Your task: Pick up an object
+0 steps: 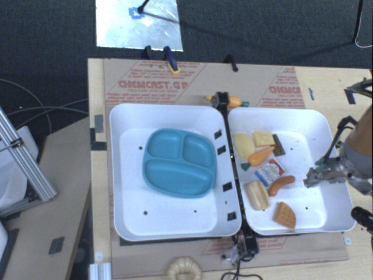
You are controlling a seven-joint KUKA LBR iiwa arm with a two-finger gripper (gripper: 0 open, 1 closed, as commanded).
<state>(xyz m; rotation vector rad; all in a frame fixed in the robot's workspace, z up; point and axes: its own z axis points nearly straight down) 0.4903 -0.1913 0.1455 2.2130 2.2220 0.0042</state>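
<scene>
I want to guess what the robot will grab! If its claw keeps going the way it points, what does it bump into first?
The gripper points left across the right bin. The first thing in its line looks like the toy sausage, though I can't tell how high the gripper is above it.

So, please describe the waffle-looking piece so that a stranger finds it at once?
Look in the right white bin, the one holding the toy food, not the one with the blue plate. Near its front edge lies the waffle piece. Only it is a flat tan wedge with a grid pattern; the pale bread roll beside it is smooth and rounded.
</scene>
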